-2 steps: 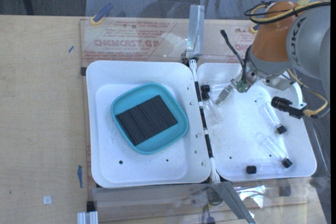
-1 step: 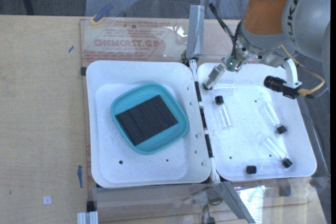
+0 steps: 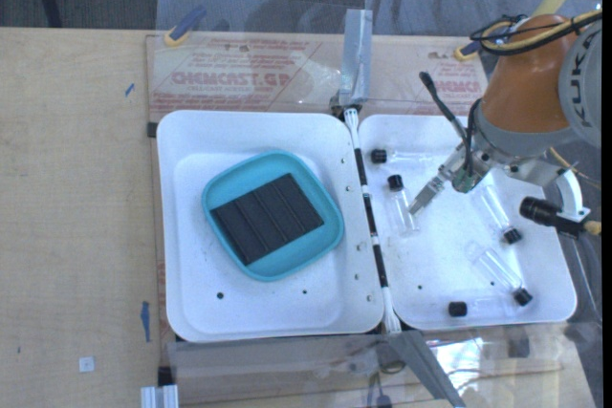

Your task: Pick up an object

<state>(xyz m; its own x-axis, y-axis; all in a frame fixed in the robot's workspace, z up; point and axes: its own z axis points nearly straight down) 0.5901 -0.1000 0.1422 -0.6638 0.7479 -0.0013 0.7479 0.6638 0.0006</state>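
Several clear vials with black caps lie scattered in the right bin (image 3: 421, 301). One vial (image 3: 402, 204) lies near the bin's left wall, its cap toward the back. My gripper (image 3: 423, 198) reaches down and to the left from the orange-banded wrist (image 3: 521, 96), and its tip sits right beside this vial, on its right. Whether it touches the vial cannot be told. Another vial (image 3: 397, 153) lies behind it near the back wall. More lie to the right (image 3: 497, 213) and at the front right (image 3: 499, 270).
The left bin (image 3: 182, 234) holds a teal plate (image 3: 225, 248) with a dark ribbed block (image 3: 266, 218) on it. A vial (image 3: 478, 306) lies along the right bin's front edge. Clear plastic sheets stand behind the bins.
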